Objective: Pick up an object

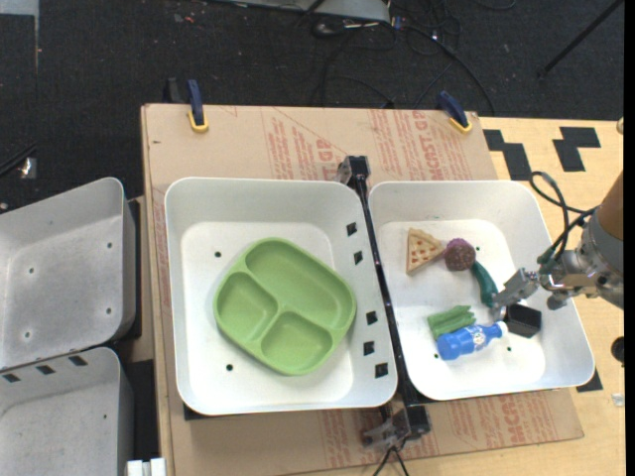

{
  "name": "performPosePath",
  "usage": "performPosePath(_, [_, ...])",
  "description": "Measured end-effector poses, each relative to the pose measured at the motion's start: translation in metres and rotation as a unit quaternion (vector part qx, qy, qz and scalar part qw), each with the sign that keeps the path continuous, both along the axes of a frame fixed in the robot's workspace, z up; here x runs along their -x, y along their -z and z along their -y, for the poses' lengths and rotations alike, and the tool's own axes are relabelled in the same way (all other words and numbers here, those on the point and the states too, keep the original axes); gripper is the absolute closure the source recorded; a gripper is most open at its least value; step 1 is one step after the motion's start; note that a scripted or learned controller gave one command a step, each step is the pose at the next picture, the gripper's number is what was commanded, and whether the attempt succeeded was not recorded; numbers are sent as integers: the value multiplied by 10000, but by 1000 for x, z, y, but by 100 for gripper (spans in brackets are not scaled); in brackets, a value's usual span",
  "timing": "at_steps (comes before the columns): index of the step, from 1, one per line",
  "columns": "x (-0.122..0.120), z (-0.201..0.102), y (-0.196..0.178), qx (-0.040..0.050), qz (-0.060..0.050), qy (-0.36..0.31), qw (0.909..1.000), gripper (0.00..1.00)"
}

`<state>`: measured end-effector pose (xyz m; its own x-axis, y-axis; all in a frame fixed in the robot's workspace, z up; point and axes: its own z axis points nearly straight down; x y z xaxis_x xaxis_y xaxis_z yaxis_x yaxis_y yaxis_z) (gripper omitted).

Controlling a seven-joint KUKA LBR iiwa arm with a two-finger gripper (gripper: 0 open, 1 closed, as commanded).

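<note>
There are 2 white bins: the left bin (189, 296) and the right bin (516, 206). The left one holds 1 green divided plate (285, 306). The right one holds 1 waffle wedge (423, 249), 1 purple lump (458, 254), 1 teal tool (485, 282), 1 green piece (451, 318), 1 blue bottle (468, 341) and 1 black block (523, 319).

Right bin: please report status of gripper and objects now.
Gripper low in right bin, beside teal tool. Blue bottle, green piece, waffle, purple ball lying loose. Green plate in left bin.

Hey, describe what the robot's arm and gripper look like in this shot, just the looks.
The arm is a rounded grey body coming in from the right edge. Black cables loop beside it. Its gripper is bare grey metal with a boxy black part at the tip. No markings are legible.
</note>
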<state>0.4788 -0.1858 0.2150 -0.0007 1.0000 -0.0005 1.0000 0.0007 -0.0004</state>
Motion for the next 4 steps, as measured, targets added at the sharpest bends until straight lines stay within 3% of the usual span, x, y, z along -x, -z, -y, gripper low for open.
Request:
performPosePath(1, [-8,4,57,-10,-21,12,10000,0])
performPosePath(2, [-2,8,100,17,46,22,10000,0])
performPosePath(3, [-6,13,112,52,82,35,9999,0])
performPosePath(4, [-10,19,99,142,177,54,9997,100])
